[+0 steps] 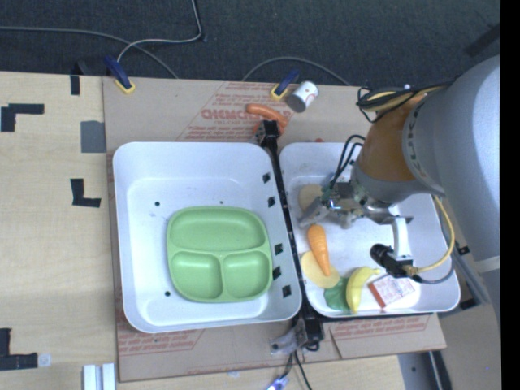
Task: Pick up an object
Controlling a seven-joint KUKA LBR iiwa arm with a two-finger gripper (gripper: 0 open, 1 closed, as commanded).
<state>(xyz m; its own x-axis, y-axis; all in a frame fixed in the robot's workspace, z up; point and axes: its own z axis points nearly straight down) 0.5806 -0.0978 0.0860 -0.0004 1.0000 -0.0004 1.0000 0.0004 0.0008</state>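
gripper low in right bin, just above carrot — finger state cannot be told; nothing seen lifted — pick outstanding

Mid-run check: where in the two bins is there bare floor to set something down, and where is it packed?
Left bin: bare floor rings the green tray, widest above it. Right bin: crowded; the carrot, banana and red-and-white packet fill its near-left corner, with the tool over its far left. A bare strip lies between carrot and arm.
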